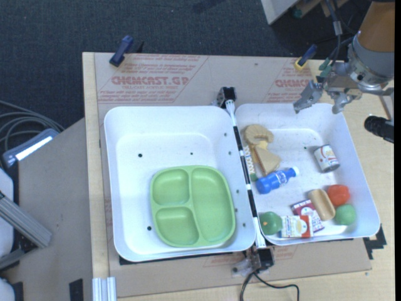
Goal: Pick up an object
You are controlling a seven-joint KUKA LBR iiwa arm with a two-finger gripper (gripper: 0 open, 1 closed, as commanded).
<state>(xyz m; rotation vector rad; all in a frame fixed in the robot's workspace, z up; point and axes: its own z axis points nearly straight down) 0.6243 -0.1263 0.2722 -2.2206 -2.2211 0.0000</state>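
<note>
- We see the pale green three-compartment plastic tray (192, 205) lying flat and alone in the left shallow white bin (125, 137).
- The right shallow white bin (357, 168) holds the pickable clutter, including a blue plastic bottle (274, 180).
- The gripper (321, 101) hangs above that bin's far rim, fingers seemingly spread and holding nothing.
</note>
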